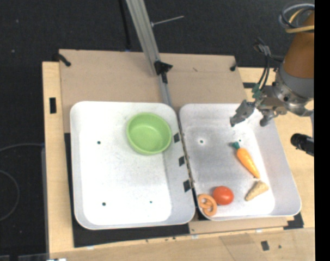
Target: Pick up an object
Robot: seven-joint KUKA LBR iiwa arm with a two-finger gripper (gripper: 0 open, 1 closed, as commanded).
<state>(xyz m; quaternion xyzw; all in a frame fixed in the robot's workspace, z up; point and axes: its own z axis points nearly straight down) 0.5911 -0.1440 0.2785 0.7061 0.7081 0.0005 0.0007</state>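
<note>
Camera view, looking down at a slant on the bench (53,145) with its two shallow white bins. The gripper (254,115) hangs over the upper right part of the right bin (208,129), its two fingers (240,115) spread apart with nothing between them; the grey arm (298,64), with its orange band above the wrist, enters from the right edge.

Positions relative to the jaws:
- Toy carrot (246,160), orange with a small green top: directly below the jaws in the picture, near but apart from them, lying slantwise with the green end nearest the gripper.
- Pale wedge-shaped piece (256,191): farther below the jaws, just beyond the carrot's tip.
- Red tomato (223,195): below and slightly left of the jaws, near the bin's lower rim.
- Orange round slice (207,204): touching or just beside the tomato on its lower left, well apart from the jaws.
- Green bowl (148,133): well to the left of the jaws, upright in the upper right part of the left bin (99,173).

A grey metal rail (146,31) runs slantwise from the top of the frame down to the junction of the two bins, up and left of the jaws.
</note>
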